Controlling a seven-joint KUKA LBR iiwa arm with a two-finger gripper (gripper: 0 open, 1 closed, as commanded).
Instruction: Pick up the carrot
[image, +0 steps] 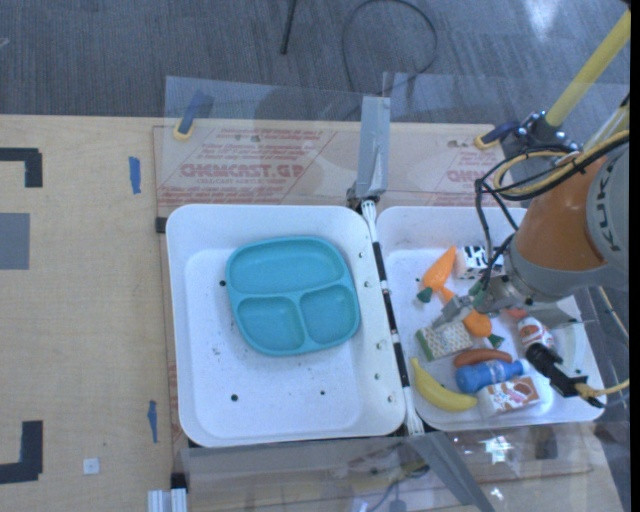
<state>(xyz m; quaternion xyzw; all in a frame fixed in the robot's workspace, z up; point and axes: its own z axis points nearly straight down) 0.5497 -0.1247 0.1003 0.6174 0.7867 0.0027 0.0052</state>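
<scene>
Hand (478, 300): low in the right bin (400, 235), finger state cannot be told. Carrot (438, 272): orange, lying tilted in the right bin just beside and up-left of the hand, apart from it. Small orange piece (477, 324): directly below the hand. Banana (440, 392), blue bottle (488, 375), sausage (481, 355): near the bin's front. Teal divided plate (292, 295): in the left bin (200, 300). Both bins on the desk (80, 300).
</scene>
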